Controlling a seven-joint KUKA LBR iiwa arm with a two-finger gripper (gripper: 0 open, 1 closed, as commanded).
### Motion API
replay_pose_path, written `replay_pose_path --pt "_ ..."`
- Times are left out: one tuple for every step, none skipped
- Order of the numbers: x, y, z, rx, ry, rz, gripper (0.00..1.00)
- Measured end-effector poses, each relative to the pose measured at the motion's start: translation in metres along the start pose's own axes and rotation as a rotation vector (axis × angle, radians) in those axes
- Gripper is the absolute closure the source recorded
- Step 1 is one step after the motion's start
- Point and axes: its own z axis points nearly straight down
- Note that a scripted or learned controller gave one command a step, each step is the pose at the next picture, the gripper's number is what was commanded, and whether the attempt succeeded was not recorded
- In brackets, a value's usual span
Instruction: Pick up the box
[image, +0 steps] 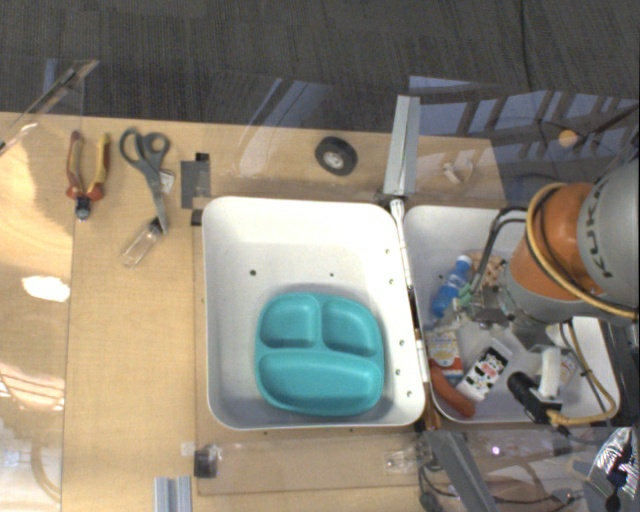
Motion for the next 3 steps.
replay_pose_path --pt "0.013 0.026 0.018 0.024 0.013 -0.192 0.00" --pt "0.004 0.089 0.023 0.031 0.016 -0.216 0.00" --pt "-0.007 0.152 0.028 0.038 0.019 -0.272 0.00"
